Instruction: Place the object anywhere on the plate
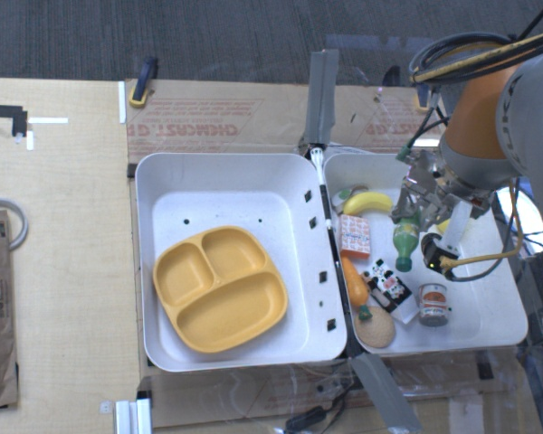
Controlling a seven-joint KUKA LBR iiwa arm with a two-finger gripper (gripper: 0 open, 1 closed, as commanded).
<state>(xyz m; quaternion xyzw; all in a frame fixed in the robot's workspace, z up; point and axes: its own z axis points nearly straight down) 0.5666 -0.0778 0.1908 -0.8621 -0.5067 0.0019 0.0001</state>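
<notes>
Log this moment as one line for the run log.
claw: over right bin, at green bottle | plate: left bin, nothing on it

Behind the left bin point(163, 242) you can read red upside-down print on the cardboard sheet point(217, 116); it looks like "CHEMCAST". More red print sits behind the right bin point(498, 324), too small for you to make out.

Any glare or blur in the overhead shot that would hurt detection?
Camera view: sharp overall; the yellow plate in the left bin is evenly lit with soft shadows. Bright blown-out glare on the right bin rim near the arm. The gripper area is cluttered and dark above the green bottle.
</notes>
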